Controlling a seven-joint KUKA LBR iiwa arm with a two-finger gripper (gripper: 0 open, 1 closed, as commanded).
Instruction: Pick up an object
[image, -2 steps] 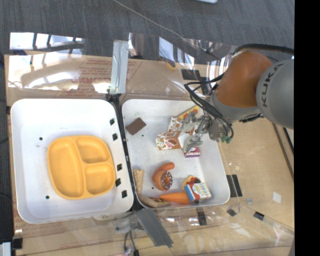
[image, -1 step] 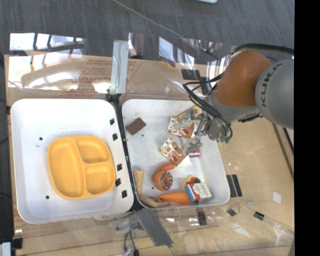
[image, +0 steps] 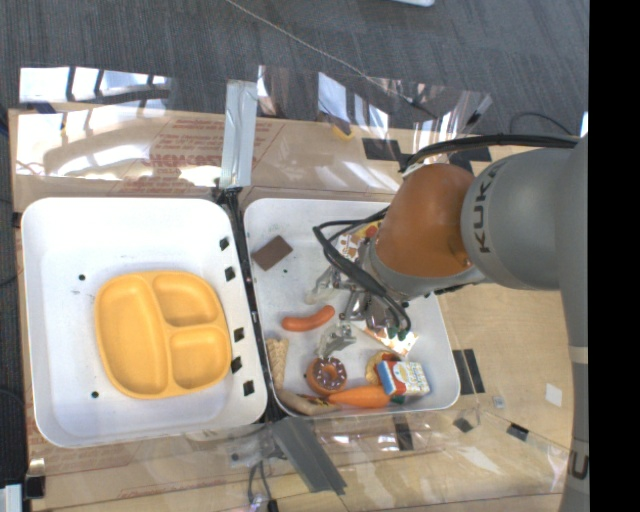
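My gripper (image: 336, 312) hangs low over the middle of the right bin (image: 432, 318), under the orange wrist band. It is open, with one metal finger (image: 328, 285) towards the back and the other (image: 340, 340) towards the front. A red-orange sausage (image: 306, 320) lies just left of it, its right end at the gap between the fingers, not gripped. Along the bin's front lie a chocolate donut (image: 326, 376), a carrot (image: 357, 397) and a small juice carton (image: 401, 378). A brown square block (image: 271, 252) sits at the back left.
A pale cracker stick (image: 277, 358) lies by the right bin's left wall. The left bin (image: 50, 250) holds a yellow divided tray (image: 160, 332). The arm's grey body covers the right bin's back right part. A partly hidden packet (image: 392, 342) lies under the wrist.
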